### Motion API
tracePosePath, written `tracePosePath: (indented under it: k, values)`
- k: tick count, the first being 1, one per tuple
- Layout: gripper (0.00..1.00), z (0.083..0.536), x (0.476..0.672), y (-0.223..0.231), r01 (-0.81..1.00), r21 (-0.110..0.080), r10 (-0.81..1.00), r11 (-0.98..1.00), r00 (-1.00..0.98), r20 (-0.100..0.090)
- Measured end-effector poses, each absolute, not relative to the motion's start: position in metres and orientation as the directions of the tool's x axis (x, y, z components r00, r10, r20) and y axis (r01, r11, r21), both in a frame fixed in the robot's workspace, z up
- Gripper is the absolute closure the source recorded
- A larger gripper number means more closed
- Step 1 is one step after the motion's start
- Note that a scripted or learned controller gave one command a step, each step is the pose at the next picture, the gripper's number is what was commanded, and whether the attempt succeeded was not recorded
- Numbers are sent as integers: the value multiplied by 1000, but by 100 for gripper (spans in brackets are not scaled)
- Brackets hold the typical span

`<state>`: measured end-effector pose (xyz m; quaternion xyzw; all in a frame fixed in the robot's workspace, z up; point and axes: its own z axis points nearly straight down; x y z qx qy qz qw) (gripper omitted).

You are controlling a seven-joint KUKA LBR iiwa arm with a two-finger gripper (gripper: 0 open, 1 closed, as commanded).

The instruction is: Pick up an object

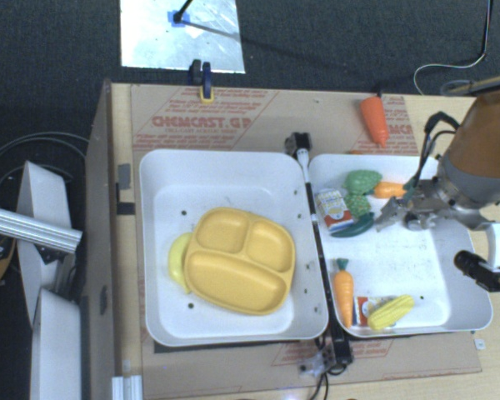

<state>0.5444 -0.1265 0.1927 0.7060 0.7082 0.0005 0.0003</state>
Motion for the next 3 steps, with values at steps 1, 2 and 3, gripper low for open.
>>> tracePosePath:
  k: [1,2,3]
  values:
    - [0,114,605,-99,1000,0,1000,4,-4,0]
    - [0,91,654,-97,1000,9,1000,5,-5,0]
    - [100,102,654,-97,1000,5,1000,7,-7,2]
